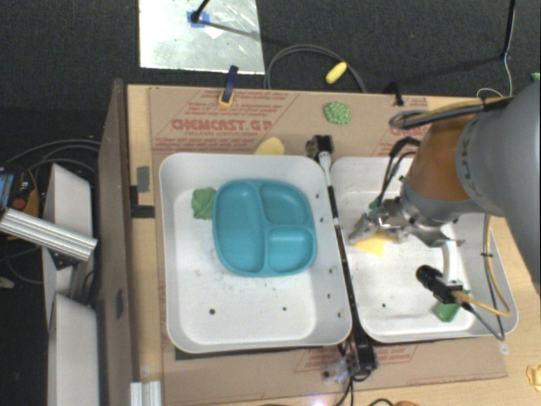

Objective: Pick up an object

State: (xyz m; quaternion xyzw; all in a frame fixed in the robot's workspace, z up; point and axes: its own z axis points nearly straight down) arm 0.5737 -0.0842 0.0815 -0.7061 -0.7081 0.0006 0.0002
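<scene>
tool (369, 229) low in right shallow white bin (397, 320) | touching small yellow flat piece (370, 245) | grip state: cannot tell | blue 3-compartment plastic plate (264, 227) lay in left bin (245, 328)

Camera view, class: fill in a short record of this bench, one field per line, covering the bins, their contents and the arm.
left bin: shallow white bin holding a teal divided plastic plate with a small green piece at its left edge
right bin: shallow white bin holding a yellow flat piece and a small green object near its lower right corner
arm: grey with orange band
gripper: low over the right bin, just above the yellow piece
grasp: cannot tell
</scene>
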